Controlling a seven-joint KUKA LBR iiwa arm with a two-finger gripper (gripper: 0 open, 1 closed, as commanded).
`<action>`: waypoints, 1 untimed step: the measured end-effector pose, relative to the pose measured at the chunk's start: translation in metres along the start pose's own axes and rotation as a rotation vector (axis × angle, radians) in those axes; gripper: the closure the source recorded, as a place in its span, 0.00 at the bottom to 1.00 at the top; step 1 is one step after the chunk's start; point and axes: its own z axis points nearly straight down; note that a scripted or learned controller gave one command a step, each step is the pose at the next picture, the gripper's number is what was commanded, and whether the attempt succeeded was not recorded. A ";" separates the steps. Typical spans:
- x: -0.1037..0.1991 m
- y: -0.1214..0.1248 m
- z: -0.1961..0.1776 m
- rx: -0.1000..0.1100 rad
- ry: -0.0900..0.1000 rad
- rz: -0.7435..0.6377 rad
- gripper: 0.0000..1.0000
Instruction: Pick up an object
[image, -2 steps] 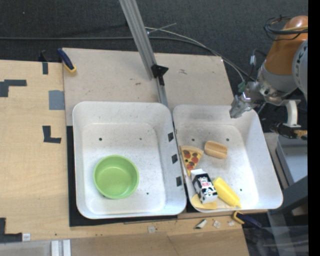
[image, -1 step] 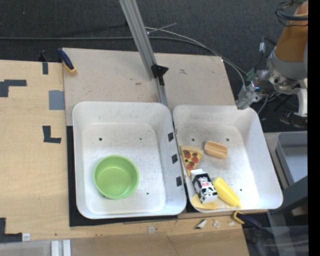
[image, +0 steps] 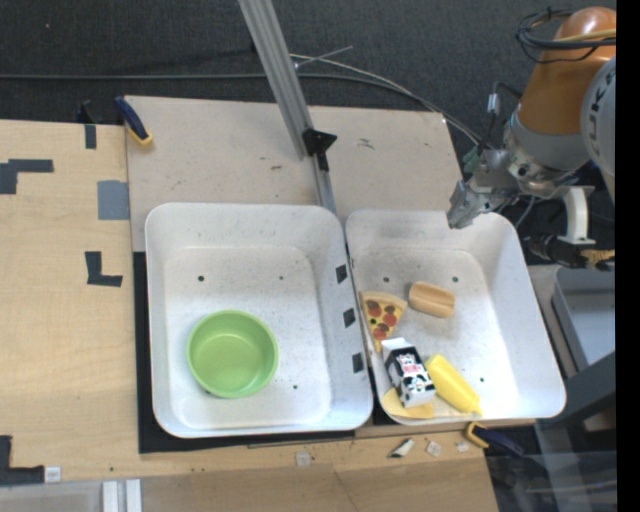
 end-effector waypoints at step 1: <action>0.053 -0.019 -0.006 0.001 0.001 -0.001 1.00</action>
